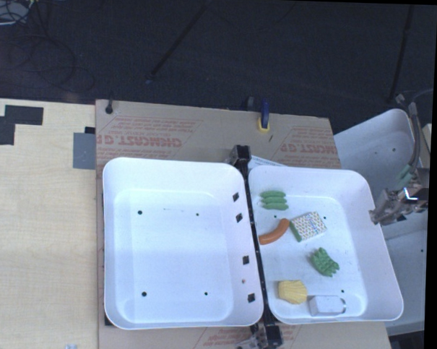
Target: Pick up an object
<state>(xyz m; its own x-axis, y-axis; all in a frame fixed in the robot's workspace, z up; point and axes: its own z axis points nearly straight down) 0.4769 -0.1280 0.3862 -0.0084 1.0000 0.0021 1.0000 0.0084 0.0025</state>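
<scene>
The right bin [374,242] holds several small items. A green pea pod [274,201] lies near its far left. An orange sausage-shaped piece [274,232] sits beside a speckled block [308,225]. A leafy green piece [324,261] lies nearer the front, with a yellow corn piece [292,291] and a pale grey object [326,305] at the front edge. My gripper [396,203] hangs at the far right, just outside the right bin's rim, apart from every item.
The left bin [122,238] sits beside the right one, with a black clip strip [246,236] along their shared edge. Both rest on a cardboard sheet [177,136] over a pale wooden bench [35,234]. A blue-and-yellow clamp [264,116] stands at the back.
</scene>
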